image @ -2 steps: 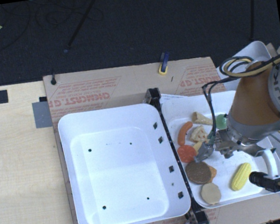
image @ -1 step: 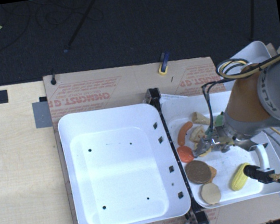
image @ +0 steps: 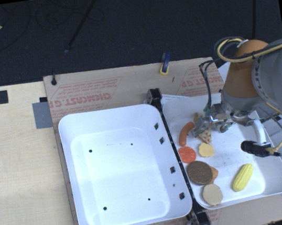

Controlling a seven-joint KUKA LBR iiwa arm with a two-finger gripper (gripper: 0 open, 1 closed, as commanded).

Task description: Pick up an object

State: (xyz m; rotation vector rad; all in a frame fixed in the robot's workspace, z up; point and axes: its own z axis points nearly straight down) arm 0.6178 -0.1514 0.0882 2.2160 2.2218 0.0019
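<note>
Nearest to the camera, at the front edge of the right bin (image: pixel 280 185), lie a pale round biscuit (image: pixel 213 194) and a yellow corn cob (image: pixel 242 177). Behind them I see a brown round cookie (image: pixel 199 172), an orange slice (image: pixel 187 154), a small yellow disc (image: pixel 206 150), a little pizza-like wedge (image: pixel 205 136) and an orange sausage (image: pixel 185 133). The left bin (image: pixel 77 146) stands just beside it on the tabletop (image: pixel 17 171).

From the right, the grey arm reaches over the right bin, and its gripper (image: pixel 206 123) is low at the back part of the bin. I cannot tell if it is spread or pressed together, because the metal parts blur into one another, and I do not see anything held.

Closest to it is the wedge, just in front and almost under the tip. The sausage lies a little further to the left, apart from the wedge. Its long axis runs from front-left to back-right, so its back end points toward the gripper. I judge that the next move must choose between these two.
</note>
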